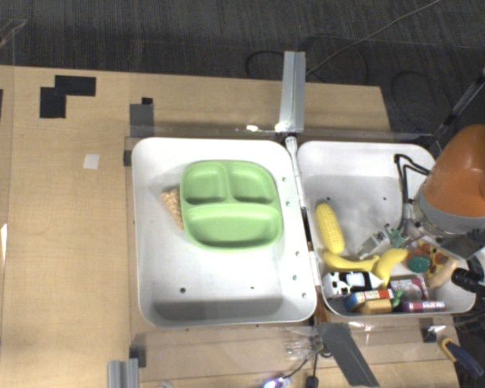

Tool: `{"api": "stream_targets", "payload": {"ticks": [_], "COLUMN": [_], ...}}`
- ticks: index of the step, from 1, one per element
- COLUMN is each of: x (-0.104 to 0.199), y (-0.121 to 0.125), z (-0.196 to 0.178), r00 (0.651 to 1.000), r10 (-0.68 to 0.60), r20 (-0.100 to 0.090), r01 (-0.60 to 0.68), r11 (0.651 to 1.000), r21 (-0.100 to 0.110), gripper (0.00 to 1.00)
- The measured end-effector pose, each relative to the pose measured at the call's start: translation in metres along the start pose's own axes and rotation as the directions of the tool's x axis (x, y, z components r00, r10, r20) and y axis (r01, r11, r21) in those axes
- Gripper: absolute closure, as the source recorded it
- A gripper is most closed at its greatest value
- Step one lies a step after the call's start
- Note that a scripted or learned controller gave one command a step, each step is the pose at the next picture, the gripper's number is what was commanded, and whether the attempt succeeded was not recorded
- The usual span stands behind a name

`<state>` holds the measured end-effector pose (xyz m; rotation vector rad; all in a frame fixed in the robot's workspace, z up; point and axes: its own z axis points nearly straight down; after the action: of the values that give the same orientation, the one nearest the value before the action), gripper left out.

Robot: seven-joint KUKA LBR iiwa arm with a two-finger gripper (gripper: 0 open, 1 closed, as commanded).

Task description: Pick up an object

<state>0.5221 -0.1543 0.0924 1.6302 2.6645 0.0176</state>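
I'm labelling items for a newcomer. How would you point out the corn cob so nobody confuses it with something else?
Start at the right bin, the one without the green tray. Along its left wall lies the corn cob, just above the banana. Both are yellow, but the cob is straight and bumpy with kernels.

1. Green tray (229, 204) is lying flat in the left bin (158, 289), three compartments facing up.
2. Tan item (172, 207) is sticking out from under the tray's left edge.
3. Metal post (293, 91) is standing behind the bins, at their junction.
4. Black patches (65, 94) are showing on the bench (56, 241).
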Motion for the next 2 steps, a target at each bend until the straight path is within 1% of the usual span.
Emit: {"api": "stream_targets", "payload": {"ticks": [1, 2], "x": [0.006, 0.014], "y": [0.084, 0.098], "z": [0.003, 0.003], "r00": [0.982, 0.99], "r10": [0.187, 0.143], "r20": [-0.001, 0.002], "r01": [-0.187, -0.143], "r11": [0.982, 0.99], "r21": [0.003, 0.007], "gripper": [0.0, 0.0]}}
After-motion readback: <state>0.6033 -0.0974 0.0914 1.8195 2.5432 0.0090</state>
